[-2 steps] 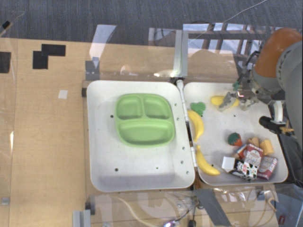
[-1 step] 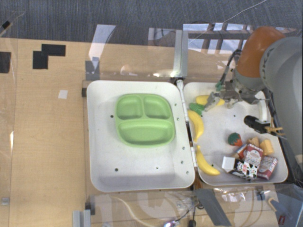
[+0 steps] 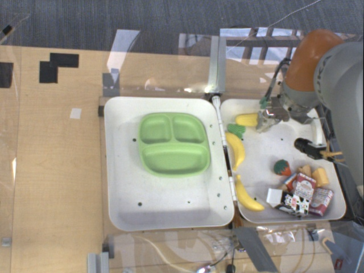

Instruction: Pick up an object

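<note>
The gripper (image 3: pixel 265 120) hangs low in the upper part of the right bin (image 3: pixel 335 209), just beside a small yellow piece (image 3: pixel 246 119); how far its claw is open I cannot tell. Two bananas (image 3: pixel 236 149) lie along that bin's left wall, one above the other (image 3: pixel 248 195). A strawberry (image 3: pixel 281 166) and printed cartons (image 3: pixel 303 193) sit lower right, their writing too small to read. One green divided tray (image 3: pixel 173 143) lies in the left bin (image 3: pixel 122 209).

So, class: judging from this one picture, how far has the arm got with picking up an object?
Done: the two-finger gripper has reached into the right white bin, beside the small yellow corn-like piece. In hand: nothing visibly lifted. Left: grasping and raising an item; the two yellow bananas lie in that bin, the green divided plate in the left.
</note>
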Tool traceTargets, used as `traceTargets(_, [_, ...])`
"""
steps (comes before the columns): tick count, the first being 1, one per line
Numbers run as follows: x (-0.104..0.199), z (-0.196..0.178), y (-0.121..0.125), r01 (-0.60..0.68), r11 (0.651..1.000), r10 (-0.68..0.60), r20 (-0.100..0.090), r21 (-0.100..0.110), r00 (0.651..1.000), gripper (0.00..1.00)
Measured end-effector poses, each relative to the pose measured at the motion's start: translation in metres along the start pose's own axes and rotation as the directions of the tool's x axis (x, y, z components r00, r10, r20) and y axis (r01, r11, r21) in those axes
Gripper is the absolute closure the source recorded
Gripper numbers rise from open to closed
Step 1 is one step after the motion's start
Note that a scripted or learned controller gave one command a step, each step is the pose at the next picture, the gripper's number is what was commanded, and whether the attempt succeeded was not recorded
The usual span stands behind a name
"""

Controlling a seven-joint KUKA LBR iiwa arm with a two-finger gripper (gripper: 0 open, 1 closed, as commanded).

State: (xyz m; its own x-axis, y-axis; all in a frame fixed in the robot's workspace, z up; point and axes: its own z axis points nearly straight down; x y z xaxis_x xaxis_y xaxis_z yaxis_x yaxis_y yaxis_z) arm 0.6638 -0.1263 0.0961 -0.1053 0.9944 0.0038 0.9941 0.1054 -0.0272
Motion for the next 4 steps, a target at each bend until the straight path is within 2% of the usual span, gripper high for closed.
traceTargets(1, [0.000,-0.001,0.002,0.002,1.000,-0.002,0.002,-0.008,1.000,0.00])
traceTargets(2, [0.042,0.006,-0.052,0.221,0.974,-0.220,0.020,-0.040,0.975,0.00])
traceTargets(3, [0.022,0.008,-0.005,0.074,0.997,-0.074,0.008,-0.036,0.997,0.00])
traceTargets(4, [0.022,0.008,-0.005,0.075,0.997,-0.074,0.008,-0.036,0.997,0.00])
